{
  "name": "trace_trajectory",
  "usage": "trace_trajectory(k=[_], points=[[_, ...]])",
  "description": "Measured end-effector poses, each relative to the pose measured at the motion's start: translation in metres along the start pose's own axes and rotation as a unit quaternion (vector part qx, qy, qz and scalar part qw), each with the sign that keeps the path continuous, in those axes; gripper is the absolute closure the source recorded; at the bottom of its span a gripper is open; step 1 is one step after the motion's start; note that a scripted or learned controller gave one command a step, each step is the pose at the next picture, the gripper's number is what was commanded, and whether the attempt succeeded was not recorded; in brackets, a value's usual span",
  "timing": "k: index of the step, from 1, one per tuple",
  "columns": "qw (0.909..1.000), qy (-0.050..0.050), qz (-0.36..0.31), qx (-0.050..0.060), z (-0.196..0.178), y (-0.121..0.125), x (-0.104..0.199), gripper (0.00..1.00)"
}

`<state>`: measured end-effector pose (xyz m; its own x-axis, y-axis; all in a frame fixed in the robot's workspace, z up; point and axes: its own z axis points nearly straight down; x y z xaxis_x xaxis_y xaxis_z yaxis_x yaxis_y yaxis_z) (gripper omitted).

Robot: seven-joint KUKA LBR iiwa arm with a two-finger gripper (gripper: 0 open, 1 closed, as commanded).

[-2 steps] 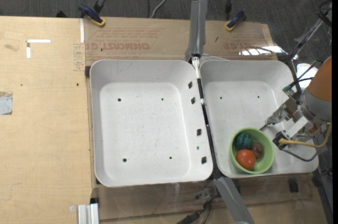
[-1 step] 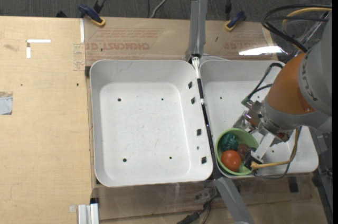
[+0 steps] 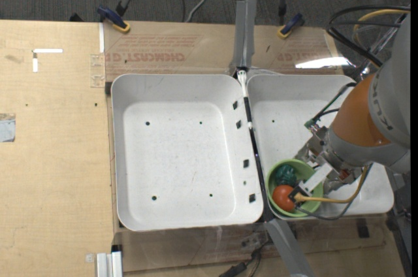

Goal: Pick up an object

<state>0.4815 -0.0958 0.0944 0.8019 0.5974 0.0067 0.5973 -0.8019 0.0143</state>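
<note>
Left bin (image 3: 176,217): lower middle of frame, nothing to pick.
Right bin (image 3: 287,99): lower right of frame, green bowl (image 3: 290,172) at its near-left corner.
Orange-red ball (image 3: 283,196): lies in the bowl beside something teal.
End effector (image 3: 305,189): low over the bowl's right rim; spread or pressed together, cannot tell.
Advice: centre over the ball, avoid the rim, then lift straight up.

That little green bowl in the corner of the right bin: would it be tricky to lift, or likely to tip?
The green bowl looks like thin plastic, so probably stiff and light. It holds an orange-red ball and something teal, so lifting it by one rim would likely tilt it and roll the ball out. Sitting against the right bin wall, it probably won't slide far if pushed.
</note>
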Motion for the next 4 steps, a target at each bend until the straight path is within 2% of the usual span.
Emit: trace_trajectory(k=[1,2,3,4], points=[[0.976,-0.007,0.218,0.008,0.004,0.08,-0.054,0.0],[1.0,-0.003,0.0,0.005,0.002,0.007,-0.009,0.0],[1.0,-0.004,0.002,0.006,-0.006,0.008,-0.011,1.0],[0.9967,-0.004,-0.081,0.008,-0.115,0.062,-0.05,1.0]])
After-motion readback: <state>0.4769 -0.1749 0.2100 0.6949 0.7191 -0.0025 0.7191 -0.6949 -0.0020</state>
